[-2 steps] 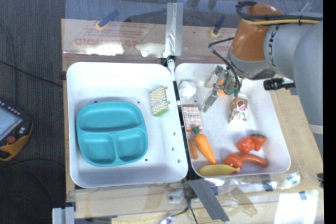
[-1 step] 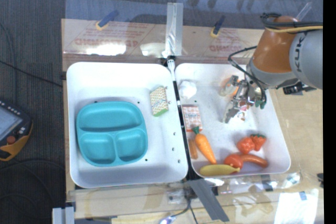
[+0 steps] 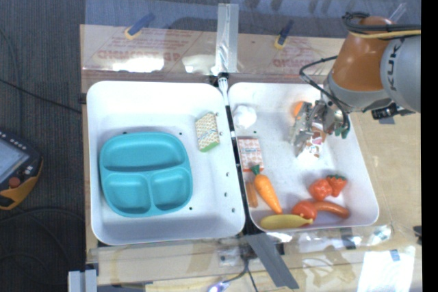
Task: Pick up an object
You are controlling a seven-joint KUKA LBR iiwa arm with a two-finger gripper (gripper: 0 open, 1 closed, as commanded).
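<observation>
Your hand (image 3: 309, 133) hangs over the small crinkled red-and-white packet (image 3: 312, 145) near the right white bin's (image 3: 363, 181) far right edge; grip state: cannot tell. Expect it light, floppy, slippery; pinch across its middle.

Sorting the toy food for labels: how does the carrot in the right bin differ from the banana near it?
The carrot is orange with a green top; the banana is plain yellow. The carrot lies at a slant, its green end toward the divider and its tip pointing at the front wall; the banana lies nearly level along that front wall. The carrot tapers to a point, while the banana curves gently. Both are long toy foods lying flat in the right bin.
</observation>
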